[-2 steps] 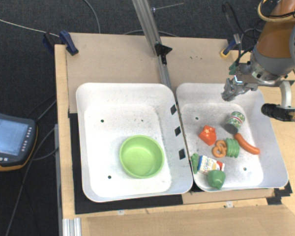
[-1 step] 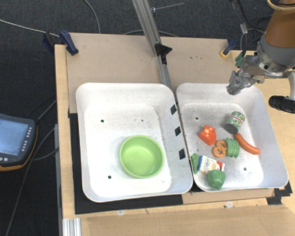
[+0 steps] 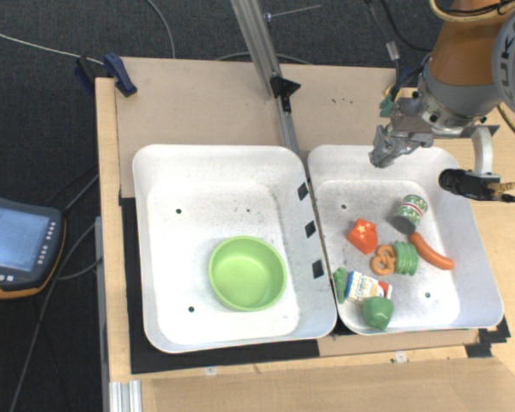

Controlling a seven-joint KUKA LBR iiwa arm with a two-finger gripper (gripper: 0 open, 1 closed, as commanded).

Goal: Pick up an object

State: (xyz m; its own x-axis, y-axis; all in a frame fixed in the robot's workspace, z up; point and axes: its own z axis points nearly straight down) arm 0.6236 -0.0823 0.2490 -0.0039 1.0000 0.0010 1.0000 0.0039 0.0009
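Note:
My gripper (image 3: 383, 156) hangs over the back rim of the right bin (image 3: 343, 166), above and apart from the objects. Nothing shows between its fingers. In the right bin lie a small can with a green-and-white label (image 3: 409, 210), a red pepper-like piece (image 3: 361, 234), an orange pretzel-shaped ring (image 3: 382, 261), a green toy piece (image 3: 405, 258), an orange carrot-like stick (image 3: 432, 250), a small colourful carton (image 3: 359, 286) and a round green object (image 3: 377, 312). The cluster sits in the bin's front half, well below the gripper.
The left bin (image 3: 154, 178) holds a light green bowl (image 3: 247, 272). A metal pole (image 3: 262, 37) slants across the bench toward the seam between the bins. A pendant with a screen (image 3: 15, 243) lies off the bench at left.

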